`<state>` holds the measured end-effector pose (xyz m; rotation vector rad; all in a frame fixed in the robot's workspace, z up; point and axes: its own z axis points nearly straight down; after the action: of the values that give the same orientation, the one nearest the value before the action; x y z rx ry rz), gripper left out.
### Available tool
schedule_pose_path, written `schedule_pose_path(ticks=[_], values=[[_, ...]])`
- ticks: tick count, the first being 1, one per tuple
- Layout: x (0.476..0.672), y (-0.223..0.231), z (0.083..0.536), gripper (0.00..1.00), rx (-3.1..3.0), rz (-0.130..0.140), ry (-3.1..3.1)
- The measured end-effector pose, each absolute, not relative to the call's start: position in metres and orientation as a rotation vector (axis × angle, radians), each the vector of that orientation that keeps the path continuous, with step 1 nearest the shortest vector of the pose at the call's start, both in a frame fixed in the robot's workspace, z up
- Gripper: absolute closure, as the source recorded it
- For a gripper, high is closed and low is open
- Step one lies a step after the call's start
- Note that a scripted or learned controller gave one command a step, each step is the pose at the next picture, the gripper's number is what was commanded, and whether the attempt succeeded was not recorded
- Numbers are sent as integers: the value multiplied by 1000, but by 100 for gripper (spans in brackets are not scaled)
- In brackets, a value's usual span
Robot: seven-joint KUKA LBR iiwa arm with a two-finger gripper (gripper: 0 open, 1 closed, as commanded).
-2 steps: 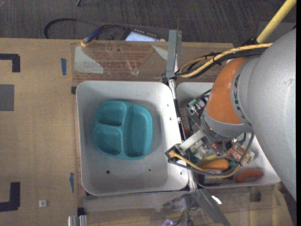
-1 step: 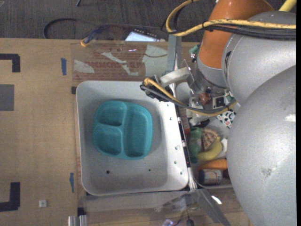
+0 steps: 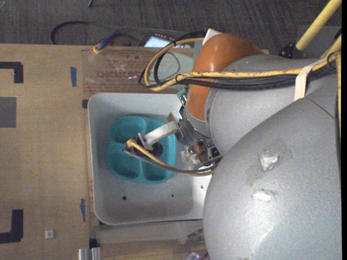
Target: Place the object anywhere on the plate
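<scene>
The teal plastic plate with moulded compartments (image 3: 126,148) lies flat in the left-centre of the shallow white bin (image 3: 108,202), its left rim near the bin's left wall but apart from it. Two lower compartments, split by a ridge, and one upper-left compartment are plain to see. The plate's right part is covered by the wrist end of the large grey arm (image 3: 271,172), which reaches in over it from the right. What object is to be placed, and where it lies, cannot be made out under that wrist. Whether the jaws are open or closed, or have hold of anything, cannot be told either. The arm's orange band (image 3: 217,58) sits over the bin's upper right corner, and the arm's bulk hides the bin's right side and everything beyond it. Bare white floor lies open below the plate, marked by two small dark dots (image 3: 124,197), and a narrower strip runs above it. To the left stretches the brown bench (image 3: 43,145), with short strips of blue tape (image 3: 73,76) and black corner marks cut by the frame edge.
</scene>
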<state>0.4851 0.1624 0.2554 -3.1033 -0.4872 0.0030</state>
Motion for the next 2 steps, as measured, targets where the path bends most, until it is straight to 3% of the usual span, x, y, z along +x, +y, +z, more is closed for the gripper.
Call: schedule_pose_path(ticks=[1, 2], values=[[478, 48, 184, 100, -2934, 9, -1116], [478, 48, 184, 100, -2964, 9, -1032]])
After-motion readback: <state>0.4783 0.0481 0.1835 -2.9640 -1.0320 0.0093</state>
